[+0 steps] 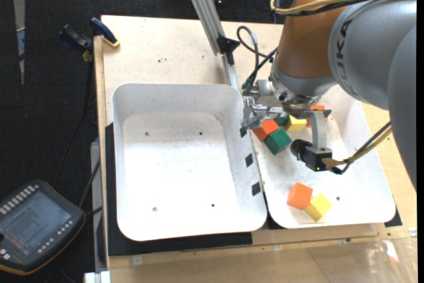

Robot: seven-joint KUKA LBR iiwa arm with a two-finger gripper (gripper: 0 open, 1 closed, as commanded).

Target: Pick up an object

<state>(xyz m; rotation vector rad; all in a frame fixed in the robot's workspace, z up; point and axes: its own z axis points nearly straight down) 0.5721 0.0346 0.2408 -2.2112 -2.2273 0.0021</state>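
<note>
**Over the right bin, arm hanging above a cluster of blocks**

Over the right bin point(371, 209), at about three o'clock in the view, the arm point(358, 30) is reaching in, its orange band point(311, 36) sitting above the wrist. The gripper point(281, 117) is hanging low over a small cluster of blocks near the bin's left wall. Whether the claw is wide, narrow or holding anything cannot be told, since the wrist is covering it from above.

Crowding that spot are a red block point(267, 129), a green block point(279, 141) touching it at five o'clock, and a yellow block point(297, 122) just beside them at two o'clock. A black cable part point(313, 154) is hanging at three o'clock of the green block.

Well apart, toward six o'clock, an orange block point(299, 195) is lying with a second yellow cube point(318, 207) touching it. The left bin point(126, 142) is lying alongside, and a slanted metal rail point(202, 0) is running in from twelve o'clock. A pendant point(33, 225) is resting at seven o'clock.
</note>
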